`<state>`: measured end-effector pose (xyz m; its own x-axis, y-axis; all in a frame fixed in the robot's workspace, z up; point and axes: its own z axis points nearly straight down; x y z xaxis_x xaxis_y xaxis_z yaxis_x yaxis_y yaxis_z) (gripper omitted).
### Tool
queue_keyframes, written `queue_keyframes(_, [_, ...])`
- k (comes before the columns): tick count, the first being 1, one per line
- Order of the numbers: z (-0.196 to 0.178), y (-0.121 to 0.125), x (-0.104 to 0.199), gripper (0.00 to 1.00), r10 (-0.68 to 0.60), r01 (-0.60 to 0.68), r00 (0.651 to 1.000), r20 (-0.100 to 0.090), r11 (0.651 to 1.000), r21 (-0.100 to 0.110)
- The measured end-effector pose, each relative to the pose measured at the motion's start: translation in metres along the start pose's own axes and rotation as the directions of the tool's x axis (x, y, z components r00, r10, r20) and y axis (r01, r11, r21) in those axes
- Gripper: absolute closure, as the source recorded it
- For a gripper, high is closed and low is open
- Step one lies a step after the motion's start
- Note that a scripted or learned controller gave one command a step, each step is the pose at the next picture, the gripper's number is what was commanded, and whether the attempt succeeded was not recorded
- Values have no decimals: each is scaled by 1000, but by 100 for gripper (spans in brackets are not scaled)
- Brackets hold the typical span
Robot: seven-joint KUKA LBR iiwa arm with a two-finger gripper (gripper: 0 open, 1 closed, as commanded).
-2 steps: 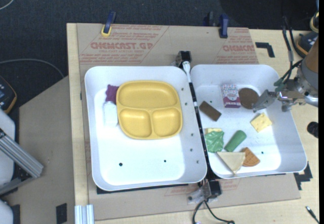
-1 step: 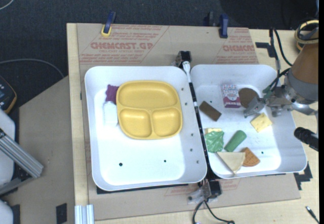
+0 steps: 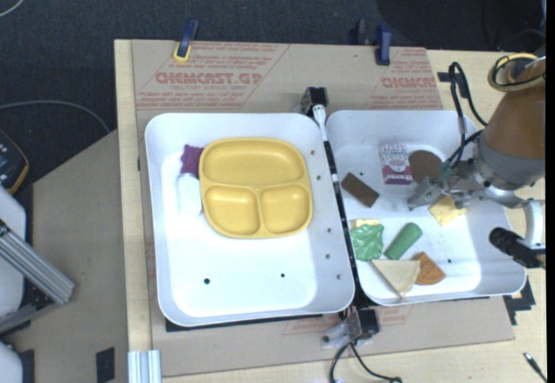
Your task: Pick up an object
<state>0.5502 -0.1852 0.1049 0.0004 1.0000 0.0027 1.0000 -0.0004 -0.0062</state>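
My gripper (image 3: 444,191) hangs low over the right bin (image 3: 342,134), near its right side, just above a pale yellow wedge (image 3: 446,211). Beside it lie a brown round piece (image 3: 423,163) and a small pink-and-white packet (image 3: 395,164). Further left in the same bin are a dark brown bar (image 3: 359,189), a green leafy piece (image 3: 367,240), a green cylinder (image 3: 403,241), a cream triangular slice (image 3: 395,274) and an orange-brown slice (image 3: 428,269). I see nothing gripped between the fingers.
The left bin (image 3: 251,299) holds a yellow three-compartment tray (image 3: 256,185), with a purple item (image 3: 190,158) and a white item (image 3: 188,193) at its left edge. Clamps (image 3: 183,43) hold the board at the back. A black divider (image 3: 328,169) runs between the bins.
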Motion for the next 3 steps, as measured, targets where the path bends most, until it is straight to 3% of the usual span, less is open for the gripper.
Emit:
queue_keyframes(1, [18,2,0,0,-1,1,1000,3,1000,-8])
queue_keyframes(2, [6,3,0,100,-1,1,1000,4,1000,-13])
queue_keyframes(3, [-57,9,-4,100,-1,1,1000,6,1000,-14])
